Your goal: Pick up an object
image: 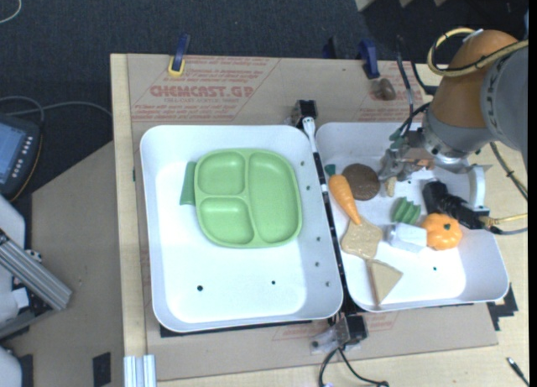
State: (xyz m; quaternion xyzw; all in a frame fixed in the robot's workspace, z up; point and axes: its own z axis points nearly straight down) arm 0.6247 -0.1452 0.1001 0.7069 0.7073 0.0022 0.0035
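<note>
Hanging low over the right bin [478, 280], near its far edge: the claw [401, 161], spread or pressed together impossible to tell; nothing showing lifted yet. Lying just beside it, toward the bin's left wall: brown round piece [362, 180] and carrot [344, 198]; resting nearer the right edge, an orange pumpkin [441, 232]. Sitting in the left bin [168, 234]: green divided plate [248, 196]. Judging the pick barely begun; closing and lifting remaining.

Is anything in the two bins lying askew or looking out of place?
One thing: under the green divided plate in the left bin, a darker green piece sticks out at its left edge, partly hidden.
</note>
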